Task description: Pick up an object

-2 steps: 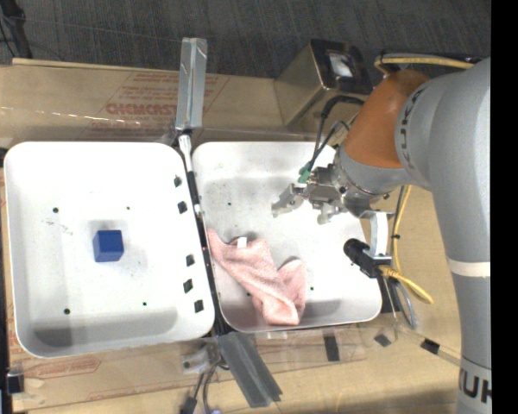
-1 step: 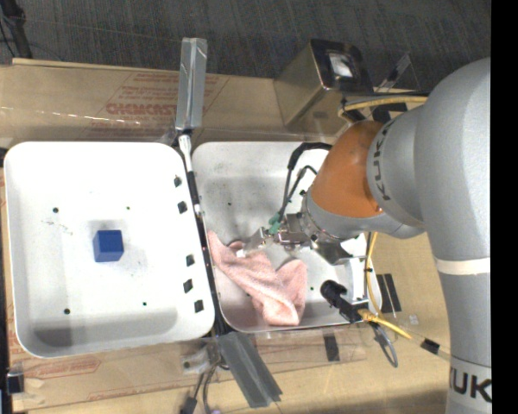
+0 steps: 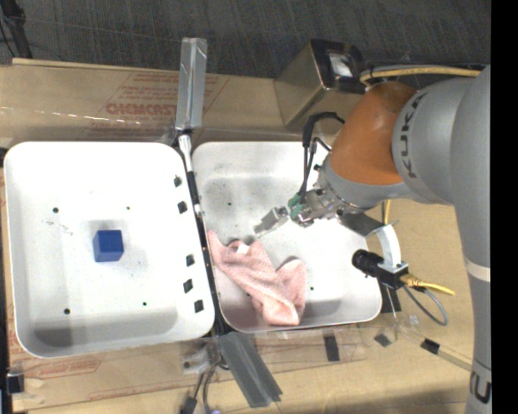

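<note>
The claw (image 3: 272,221) hangs over the middle of the right bin (image 3: 242,158), reaching in from the right w/ its tip aimed down-left — whether it's open or closed can't be told at this angle, and nothing is visibly caught in it. Nearest candidate is the pink cloth (image 3: 261,281), crumpled on the bin floor just below and slightly left of the claw tip in the camera view, i.e. toward the near edge of the bin; apart from the tip, not touching as far as I can see. The cloth's long axis runs diagonally, from its upper-left end by the divider between the bins down to its lower-right bulk near the front wall. My guess: a short drop toward the near side would put the claw on the thickest fold. Other option — the blue cube (image 3: 109,245) — sits mid-floor in the left bin (image 3: 34,171), well apart from the claw, across the divider.
</note>
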Robot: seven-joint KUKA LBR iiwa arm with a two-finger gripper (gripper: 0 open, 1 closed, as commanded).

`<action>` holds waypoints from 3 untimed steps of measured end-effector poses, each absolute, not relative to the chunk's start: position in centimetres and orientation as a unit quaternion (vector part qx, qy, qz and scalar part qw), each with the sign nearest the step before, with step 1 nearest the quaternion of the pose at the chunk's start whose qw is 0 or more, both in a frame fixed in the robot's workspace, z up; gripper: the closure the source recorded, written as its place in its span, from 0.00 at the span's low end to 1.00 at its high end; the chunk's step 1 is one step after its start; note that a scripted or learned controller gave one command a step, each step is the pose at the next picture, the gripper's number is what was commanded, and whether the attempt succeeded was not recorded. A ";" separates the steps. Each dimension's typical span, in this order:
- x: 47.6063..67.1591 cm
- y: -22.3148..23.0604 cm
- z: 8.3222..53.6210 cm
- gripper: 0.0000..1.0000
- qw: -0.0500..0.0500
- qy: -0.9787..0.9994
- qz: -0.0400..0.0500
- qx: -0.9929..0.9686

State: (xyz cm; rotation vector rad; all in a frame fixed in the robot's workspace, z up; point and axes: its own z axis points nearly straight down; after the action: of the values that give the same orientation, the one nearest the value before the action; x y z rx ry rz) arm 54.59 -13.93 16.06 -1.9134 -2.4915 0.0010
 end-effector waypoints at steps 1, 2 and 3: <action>54.6 -16.5 17.2 0.00 0.001 -0.761 0.001 -0.648; 53.8 -15.0 14.6 0.00 0.001 -0.809 0.000 -0.588; 49.4 -16.3 9.3 0.00 0.000 -0.823 -0.001 -0.568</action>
State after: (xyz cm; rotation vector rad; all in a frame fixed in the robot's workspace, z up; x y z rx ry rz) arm 49.38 -16.34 9.29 -1.7844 -2.5861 -0.0038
